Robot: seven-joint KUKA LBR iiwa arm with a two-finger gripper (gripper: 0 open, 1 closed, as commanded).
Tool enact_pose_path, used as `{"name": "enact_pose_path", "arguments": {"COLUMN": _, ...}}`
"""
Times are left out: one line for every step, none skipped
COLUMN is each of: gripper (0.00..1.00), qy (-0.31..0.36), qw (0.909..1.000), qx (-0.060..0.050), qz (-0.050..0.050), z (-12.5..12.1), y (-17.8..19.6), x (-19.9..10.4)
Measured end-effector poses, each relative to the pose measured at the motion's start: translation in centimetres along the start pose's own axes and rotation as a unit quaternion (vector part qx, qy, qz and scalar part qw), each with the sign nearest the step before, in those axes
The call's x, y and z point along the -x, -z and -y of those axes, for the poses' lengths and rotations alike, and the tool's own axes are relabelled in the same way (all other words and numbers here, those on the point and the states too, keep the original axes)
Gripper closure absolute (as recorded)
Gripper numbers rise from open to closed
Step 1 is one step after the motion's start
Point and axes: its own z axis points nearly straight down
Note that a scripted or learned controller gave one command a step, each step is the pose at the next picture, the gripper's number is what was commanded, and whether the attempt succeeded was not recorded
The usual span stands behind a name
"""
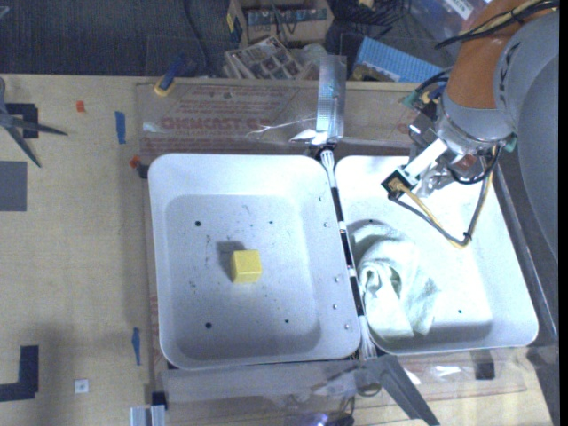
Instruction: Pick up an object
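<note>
A small yellow block [247,265] lies near the middle of the left bin [177,185]. A crumpled white cloth [395,279] is bunched against the left wall of the right bin [497,318]. My gripper [441,176] hangs over the far part of the right bin, above and to the right of the cloth and well apart from it. The grey arm with its orange band [484,34] comes in from the upper right.
A ridge [342,238] where the two bin walls meet separates the bins. Behind the bins lie a clear plastic sheet [231,114] and an upright metal piece [331,96]. Bare bin floor shows right of the cloth.
</note>
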Motion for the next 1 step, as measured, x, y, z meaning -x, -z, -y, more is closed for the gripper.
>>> {"name": "enact_pose_path", "arguments": {"gripper": 1.0, "qy": -0.198, "qw": 0.9802, "qx": -0.001, "qz": -0.001, "z": -1.11, "y": -3.05, "x": -0.17}}
